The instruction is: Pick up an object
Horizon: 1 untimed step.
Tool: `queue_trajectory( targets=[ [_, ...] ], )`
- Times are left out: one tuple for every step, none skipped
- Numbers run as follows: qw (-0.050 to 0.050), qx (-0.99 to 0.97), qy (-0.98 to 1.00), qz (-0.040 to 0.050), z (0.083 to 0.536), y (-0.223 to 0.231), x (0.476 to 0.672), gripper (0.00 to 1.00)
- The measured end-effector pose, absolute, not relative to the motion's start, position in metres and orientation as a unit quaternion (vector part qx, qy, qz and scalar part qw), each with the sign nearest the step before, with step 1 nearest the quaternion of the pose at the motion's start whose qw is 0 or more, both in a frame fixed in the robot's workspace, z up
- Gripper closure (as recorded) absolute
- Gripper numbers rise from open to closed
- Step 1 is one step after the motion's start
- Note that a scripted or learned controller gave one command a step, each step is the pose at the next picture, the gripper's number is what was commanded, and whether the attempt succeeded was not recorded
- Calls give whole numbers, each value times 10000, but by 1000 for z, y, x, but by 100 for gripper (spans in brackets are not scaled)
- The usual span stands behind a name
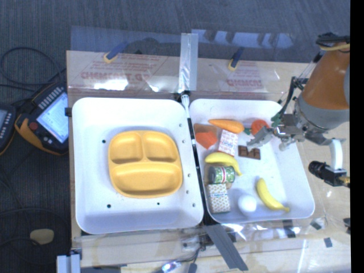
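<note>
- Reaching in from the right: one grey arm (327, 90) with an orange band, its gripper (263, 138) low over the upper middle of the right bin (301, 181).
- Gripper fingers: too small and dark against the bin contents to tell whether they stand apart or together; nothing can be made out between them.
- Left bin (91, 198): white, shallow, holding one yellow divided tray (145, 164) with three compartments, set near the middle.
- Right bin, upper row: one orange carrot (226, 125) lying crosswise near the far wall; one red-orange round item (260, 125) just right of the carrot's tip and beside the gripper; one orange block (206, 136) at the left wall.
- Right bin, middle: one white and red carton (228, 142) below the carrot; one small brown chocolate piece (249, 152) just under the gripper.
- Right bin, left column: one yellow banana (223, 160) touching the top of a green-labelled can (221, 175); one patterned small packet (218, 198) below the can.
- Right bin, near side: one white ball (247, 204) beside the packet; a second banana (268, 195) lying aslant to its right.
- Bench surround: one handheld pendant (48, 121) with a lit screen, left of the bins, on dark carpet.
</note>
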<state>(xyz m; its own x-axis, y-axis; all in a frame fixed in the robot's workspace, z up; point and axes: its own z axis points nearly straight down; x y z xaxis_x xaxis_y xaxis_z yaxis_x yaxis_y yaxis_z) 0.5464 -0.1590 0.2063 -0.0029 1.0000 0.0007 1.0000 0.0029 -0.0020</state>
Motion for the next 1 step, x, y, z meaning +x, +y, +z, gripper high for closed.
queue_trajectory(
  targets=[
    [10, -8091, -5877, 14, 248, -116, 523, 0]
  ],
)
